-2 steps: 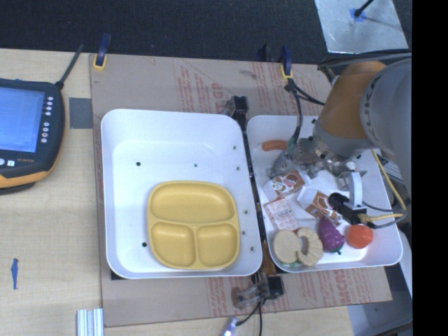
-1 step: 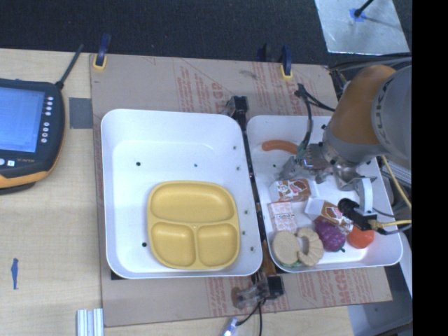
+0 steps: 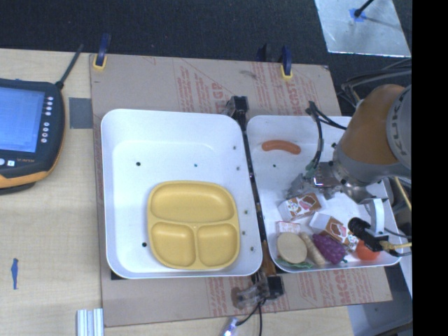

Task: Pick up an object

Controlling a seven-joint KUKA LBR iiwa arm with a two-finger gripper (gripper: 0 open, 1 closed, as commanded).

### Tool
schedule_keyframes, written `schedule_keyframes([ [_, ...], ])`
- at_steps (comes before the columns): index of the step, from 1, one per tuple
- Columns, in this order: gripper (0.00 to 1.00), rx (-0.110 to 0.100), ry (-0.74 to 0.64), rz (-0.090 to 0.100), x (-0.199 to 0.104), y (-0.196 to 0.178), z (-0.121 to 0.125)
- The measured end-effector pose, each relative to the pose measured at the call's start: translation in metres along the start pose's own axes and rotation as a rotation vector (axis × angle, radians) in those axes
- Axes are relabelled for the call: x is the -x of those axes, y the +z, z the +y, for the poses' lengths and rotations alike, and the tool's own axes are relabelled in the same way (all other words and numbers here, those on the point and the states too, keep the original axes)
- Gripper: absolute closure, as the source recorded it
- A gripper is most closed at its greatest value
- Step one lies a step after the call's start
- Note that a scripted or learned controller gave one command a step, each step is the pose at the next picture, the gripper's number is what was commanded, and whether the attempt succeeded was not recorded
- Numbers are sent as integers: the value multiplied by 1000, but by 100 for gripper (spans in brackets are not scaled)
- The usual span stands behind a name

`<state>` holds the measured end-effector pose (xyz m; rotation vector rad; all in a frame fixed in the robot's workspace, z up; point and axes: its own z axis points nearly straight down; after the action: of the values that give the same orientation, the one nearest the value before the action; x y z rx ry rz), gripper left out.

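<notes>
The right bin [image 3: 269, 128] holds a sausage [image 3: 281, 146] near its far side. Toward its front lie a brown-and-white packet [image 3: 302, 205], a round cracker-like disc [image 3: 292, 247], a purple piece [image 3: 327, 247], another small packet [image 3: 334, 228] and a red-orange item [image 3: 367, 252]. My gripper [image 3: 306, 183] reaches in from the right and hovers low just above the brown-and-white packet. The arm's grey body and orange band [image 3: 371, 128] cover the bin's right side. Nothing is seen between the fingers.
The left bin [image 3: 119, 135] contains a yellow divided tray [image 3: 194, 224]. A teach pendant [image 3: 28, 131] lies on the bench at the far left. Clamps [image 3: 285, 60] hold the cardboard base at the back. Cables run over the right bin's edge.
</notes>
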<state>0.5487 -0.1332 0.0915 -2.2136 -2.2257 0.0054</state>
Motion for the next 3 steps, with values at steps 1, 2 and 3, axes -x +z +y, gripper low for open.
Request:
schedule_keyframes([
  [1,0,1,-1,0,-29,-1,56],
  [2,0,3,1,-2,17,0,-23],
  [3,100,3,-4,-3,18,-11,-22],
])
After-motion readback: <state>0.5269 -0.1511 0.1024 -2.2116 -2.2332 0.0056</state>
